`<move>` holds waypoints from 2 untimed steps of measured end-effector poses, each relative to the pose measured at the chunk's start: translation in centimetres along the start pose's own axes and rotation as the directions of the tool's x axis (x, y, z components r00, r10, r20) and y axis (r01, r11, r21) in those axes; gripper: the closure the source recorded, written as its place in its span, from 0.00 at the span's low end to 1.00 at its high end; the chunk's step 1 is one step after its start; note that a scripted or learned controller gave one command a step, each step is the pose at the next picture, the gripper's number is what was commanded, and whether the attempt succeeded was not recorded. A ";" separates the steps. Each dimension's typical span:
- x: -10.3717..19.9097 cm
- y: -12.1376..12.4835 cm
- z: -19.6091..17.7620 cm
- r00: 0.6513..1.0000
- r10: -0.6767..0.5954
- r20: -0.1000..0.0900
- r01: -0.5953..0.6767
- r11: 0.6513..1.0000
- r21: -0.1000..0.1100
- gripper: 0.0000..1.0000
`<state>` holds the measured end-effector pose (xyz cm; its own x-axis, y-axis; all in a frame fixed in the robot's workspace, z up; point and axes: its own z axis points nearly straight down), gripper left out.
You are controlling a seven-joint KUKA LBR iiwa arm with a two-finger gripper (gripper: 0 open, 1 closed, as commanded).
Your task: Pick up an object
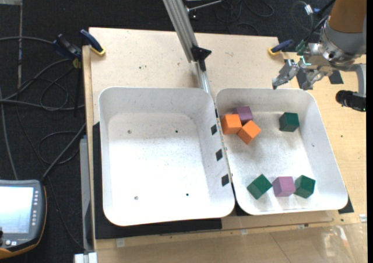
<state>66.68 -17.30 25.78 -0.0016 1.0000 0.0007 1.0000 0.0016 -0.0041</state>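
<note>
Hovering above the right bin's (324,117) far rim, the gripper (295,75) carries nothing, its fingers spread apart. Blocks lie loose inside; the nearest is a dark green cube (288,121).

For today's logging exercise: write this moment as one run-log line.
phase: approach | gripper: above right bin's far rim, open, holding nothing | right bin: seven blocks | nearest: green block | left bin: no blocks
</note>
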 end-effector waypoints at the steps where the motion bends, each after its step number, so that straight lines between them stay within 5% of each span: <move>1: 0.0 0.1 -0.3 1.000 -0.002 0.002 0.002 1.000 -0.004 0.00; 2: -0.8 -0.6 5.0 1.000 0.003 0.001 -0.003 1.000 0.001 0.00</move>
<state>66.06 -18.06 20.78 0.0014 1.0000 -0.0003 1.0000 -0.0014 -0.0052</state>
